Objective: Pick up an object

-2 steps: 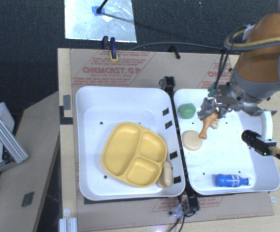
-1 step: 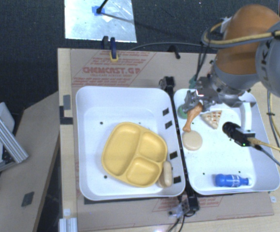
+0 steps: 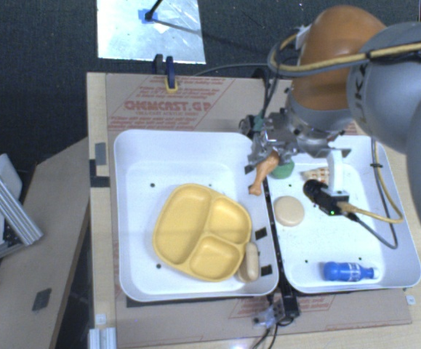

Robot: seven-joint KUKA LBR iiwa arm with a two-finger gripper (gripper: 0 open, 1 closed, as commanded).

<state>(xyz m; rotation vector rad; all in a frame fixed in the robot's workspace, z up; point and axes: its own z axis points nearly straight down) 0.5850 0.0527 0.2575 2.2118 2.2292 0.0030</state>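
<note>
My gripper (image 3: 268,153) hangs over the divide between the two bins, below the orange wrist band. A slim orange-brown piece (image 3: 262,174) slants down from between its fingers, its lower tip over the bin walls. Just right of it lies a green object (image 3: 285,170), partly hidden by the gripper. In the right bin (image 3: 399,267) lie a tan round disc (image 3: 289,211), a ridged beige item (image 3: 315,174) and a blue bottle (image 3: 348,271). The left bin (image 3: 134,195) holds a yellow divided tray (image 3: 203,231) with a beige lump (image 3: 250,262) at its right corner.
A black unit with a green light (image 3: 323,196) and a yellow cable (image 3: 374,215) hang from the arm over the right bin. A blue and yellow clamp (image 3: 168,73) stands on the cardboard behind the bins. An aluminium frame (image 3: 3,202) stands at the left.
</note>
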